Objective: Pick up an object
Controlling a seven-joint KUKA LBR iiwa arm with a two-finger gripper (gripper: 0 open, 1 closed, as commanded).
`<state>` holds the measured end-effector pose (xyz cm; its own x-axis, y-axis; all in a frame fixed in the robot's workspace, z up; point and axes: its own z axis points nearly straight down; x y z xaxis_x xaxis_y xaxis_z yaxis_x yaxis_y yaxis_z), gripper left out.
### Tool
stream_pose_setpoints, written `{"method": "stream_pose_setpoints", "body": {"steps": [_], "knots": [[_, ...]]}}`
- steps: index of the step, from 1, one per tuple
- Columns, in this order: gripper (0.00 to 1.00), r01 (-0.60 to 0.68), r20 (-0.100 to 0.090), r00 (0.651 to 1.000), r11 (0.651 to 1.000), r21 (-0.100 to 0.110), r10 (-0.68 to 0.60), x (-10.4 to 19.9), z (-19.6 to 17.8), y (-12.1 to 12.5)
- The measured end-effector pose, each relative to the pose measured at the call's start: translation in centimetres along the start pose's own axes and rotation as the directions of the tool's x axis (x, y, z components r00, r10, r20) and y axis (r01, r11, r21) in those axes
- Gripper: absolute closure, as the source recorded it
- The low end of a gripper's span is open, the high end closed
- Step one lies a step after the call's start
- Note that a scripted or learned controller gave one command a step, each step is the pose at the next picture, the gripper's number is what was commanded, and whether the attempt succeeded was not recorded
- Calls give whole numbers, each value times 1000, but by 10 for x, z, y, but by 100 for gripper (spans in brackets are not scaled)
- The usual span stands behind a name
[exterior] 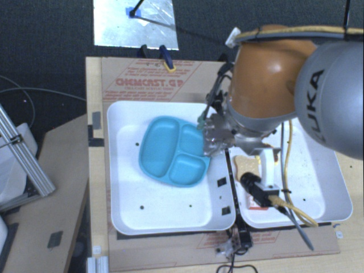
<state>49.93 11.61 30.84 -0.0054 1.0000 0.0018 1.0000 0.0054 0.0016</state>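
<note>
Lying in the left bin [122, 209], blue divided plate [170, 152], its right edge beside the jaws [207, 138]; grip indiscernible.

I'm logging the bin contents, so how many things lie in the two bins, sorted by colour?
Blue: 1, the divided plate in the left bin.
Tan: 1, the toast-like piece in the right bin, partly hidden by the arm.
Total: 2

Two shallow white bins sat side by side: a left bin [122, 209] and a right bin [335, 203]. One blue divided plate [170, 152] with three compartments lay in the left bin. One tan, toast-shaped item [245, 165] lay in the right bin. One robot arm [273, 90] reached in above them.
</note>
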Motion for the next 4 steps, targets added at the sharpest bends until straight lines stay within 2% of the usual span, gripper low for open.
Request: {"method": "stream_pose_setpoints", "body": {"steps": [1, 2, 3, 4], "knots": [[100, 2, -1, 1000, 1000, -3, -2, 48, -50, -13], [100, -6, 1, 1000, 1000, 0, 6, -16, -7, -12], [100, 0, 0, 1000, 1000, -1, 0, 18, -22, -13], [100, -1, 0, 1000, 1000, -2, 1, 17, -32, -12]]}}
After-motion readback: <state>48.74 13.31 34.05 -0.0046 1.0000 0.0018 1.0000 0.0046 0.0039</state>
